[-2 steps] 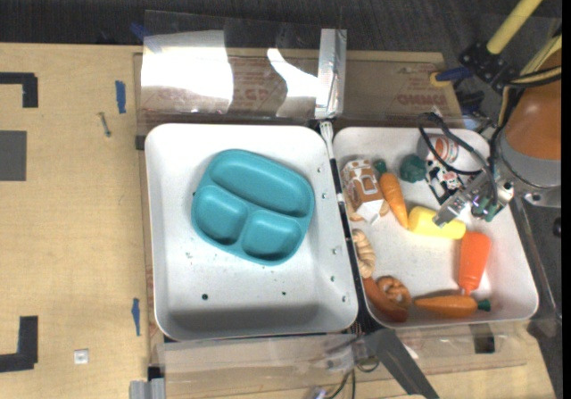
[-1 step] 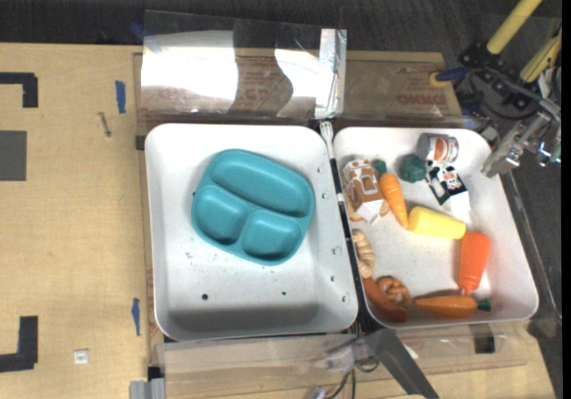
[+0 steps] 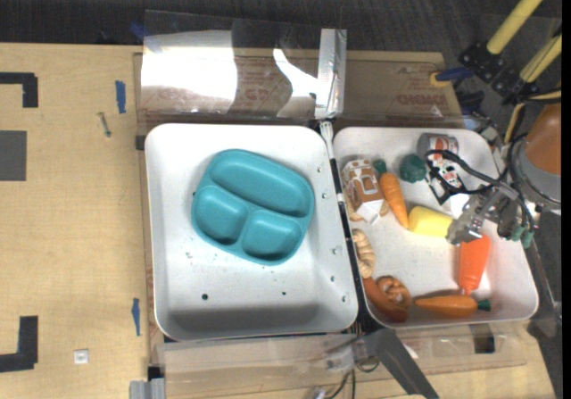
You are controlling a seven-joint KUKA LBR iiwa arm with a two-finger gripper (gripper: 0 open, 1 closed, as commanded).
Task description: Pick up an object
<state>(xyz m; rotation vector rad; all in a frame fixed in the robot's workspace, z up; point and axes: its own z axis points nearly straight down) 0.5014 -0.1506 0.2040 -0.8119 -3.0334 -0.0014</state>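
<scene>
Gripper (image 3: 486,220) over the right bin (image 3: 516,312), among toy foods; you cannot tell from this view how its fingers stand.

Nearest you in that bin, note a long carrot (image 3: 446,304) beside a brown roll (image 3: 390,295). An upright orange carrot (image 3: 473,265) stands just below the gripper, a yellow block (image 3: 428,223) just left of it. Farther back lie a second carrot (image 3: 393,199), a printed carton (image 3: 361,185) with unreadable lettering, a teal ball (image 3: 412,168) and a black-and-white figure (image 3: 443,169). The left bin (image 3: 178,156) holds a teal divided tray (image 3: 253,204). Red print on the cardboard (image 3: 419,94) beyond is illegible.
</scene>
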